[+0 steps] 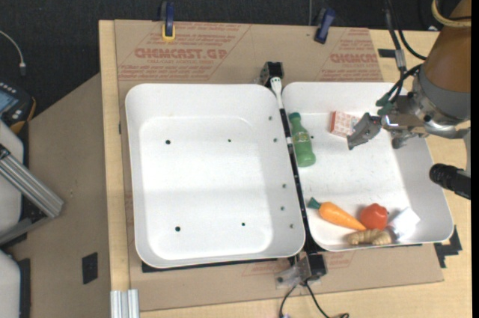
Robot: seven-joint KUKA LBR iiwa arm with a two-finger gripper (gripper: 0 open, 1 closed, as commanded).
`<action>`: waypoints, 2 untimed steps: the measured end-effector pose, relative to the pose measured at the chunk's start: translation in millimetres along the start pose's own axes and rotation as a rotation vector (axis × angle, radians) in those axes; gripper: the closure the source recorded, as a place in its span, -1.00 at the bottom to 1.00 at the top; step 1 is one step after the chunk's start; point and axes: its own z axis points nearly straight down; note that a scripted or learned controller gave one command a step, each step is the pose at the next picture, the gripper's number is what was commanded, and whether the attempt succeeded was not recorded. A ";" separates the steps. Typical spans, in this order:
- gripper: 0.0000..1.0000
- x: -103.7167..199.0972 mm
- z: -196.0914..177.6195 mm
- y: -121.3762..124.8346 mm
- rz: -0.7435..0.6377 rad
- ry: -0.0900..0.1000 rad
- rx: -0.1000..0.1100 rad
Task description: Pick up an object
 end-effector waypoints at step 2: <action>-1.00 -121.0 -24.0 -42.5 0.006 -0.005 -0.003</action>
